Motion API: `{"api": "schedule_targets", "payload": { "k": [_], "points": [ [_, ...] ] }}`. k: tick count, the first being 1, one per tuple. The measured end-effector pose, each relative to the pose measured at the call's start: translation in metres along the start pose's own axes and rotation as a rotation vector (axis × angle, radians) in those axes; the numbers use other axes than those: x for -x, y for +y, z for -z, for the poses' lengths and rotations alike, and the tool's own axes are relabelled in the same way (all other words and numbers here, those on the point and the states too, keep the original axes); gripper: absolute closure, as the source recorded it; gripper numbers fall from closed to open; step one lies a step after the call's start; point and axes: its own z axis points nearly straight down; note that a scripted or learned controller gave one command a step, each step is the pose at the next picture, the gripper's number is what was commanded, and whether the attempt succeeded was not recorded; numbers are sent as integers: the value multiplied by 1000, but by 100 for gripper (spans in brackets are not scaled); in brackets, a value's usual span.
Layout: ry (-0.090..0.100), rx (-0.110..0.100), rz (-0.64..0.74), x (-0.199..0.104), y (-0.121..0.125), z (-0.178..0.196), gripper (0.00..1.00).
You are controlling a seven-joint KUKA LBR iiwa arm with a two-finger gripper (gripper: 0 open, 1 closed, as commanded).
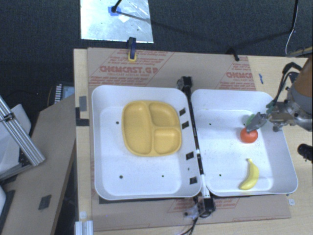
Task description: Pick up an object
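Note:
A small orange-red tomato-like fruit [249, 136] lies in the right bin [220, 180], toward its right side. A yellow banana [250, 176] lies nearer the front of the same bin. My gripper [255, 122] reaches in from the right, low over the bin, with its tip just above and touching the top of the orange fruit. The fingers blur together with a greenish patch at the tip.
The left bin [105, 180] holds a yellow three-compartment plate [150, 128]. A black hinge strip [191, 136] separates the two bins. The arm's wrist and cables [293, 102] hang over the right bin's right rim.

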Motion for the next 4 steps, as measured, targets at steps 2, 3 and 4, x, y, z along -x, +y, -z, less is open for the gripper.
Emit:
{"api": "schedule_targets", "payload": {
  "k": [2,3,4],
  "points": [
    [-2,7,0,6,-3,-41,0],
    [-1,7,0,6,-5,-83,0],
    [-1,7,-1,5,-4,-134,0]
  ]
}}
